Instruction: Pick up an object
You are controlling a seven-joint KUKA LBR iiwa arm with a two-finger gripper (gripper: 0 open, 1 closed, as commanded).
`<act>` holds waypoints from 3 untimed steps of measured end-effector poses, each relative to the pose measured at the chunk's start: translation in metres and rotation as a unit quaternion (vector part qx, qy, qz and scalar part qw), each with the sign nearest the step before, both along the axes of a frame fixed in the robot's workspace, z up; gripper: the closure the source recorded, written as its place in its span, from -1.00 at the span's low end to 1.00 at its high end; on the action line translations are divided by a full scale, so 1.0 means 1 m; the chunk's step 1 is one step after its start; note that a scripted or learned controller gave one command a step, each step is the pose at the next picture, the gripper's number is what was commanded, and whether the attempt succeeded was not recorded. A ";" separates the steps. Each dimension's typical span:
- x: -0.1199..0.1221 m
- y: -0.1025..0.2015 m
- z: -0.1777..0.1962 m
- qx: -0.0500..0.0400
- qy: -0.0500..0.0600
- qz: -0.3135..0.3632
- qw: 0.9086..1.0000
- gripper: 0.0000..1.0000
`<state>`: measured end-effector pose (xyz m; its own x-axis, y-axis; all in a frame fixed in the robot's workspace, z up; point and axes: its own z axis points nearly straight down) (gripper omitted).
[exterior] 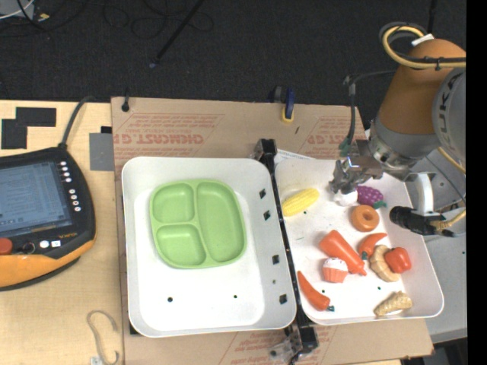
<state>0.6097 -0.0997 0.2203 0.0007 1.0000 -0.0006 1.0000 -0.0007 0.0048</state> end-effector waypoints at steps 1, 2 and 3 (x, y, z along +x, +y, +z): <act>0.000 -0.001 0.007 0.001 0.003 0.000 1.000 1.00; 0.008 0.040 -0.001 0.001 0.004 0.002 1.000 1.00; 0.019 0.035 -0.002 0.000 0.003 0.002 1.000 1.00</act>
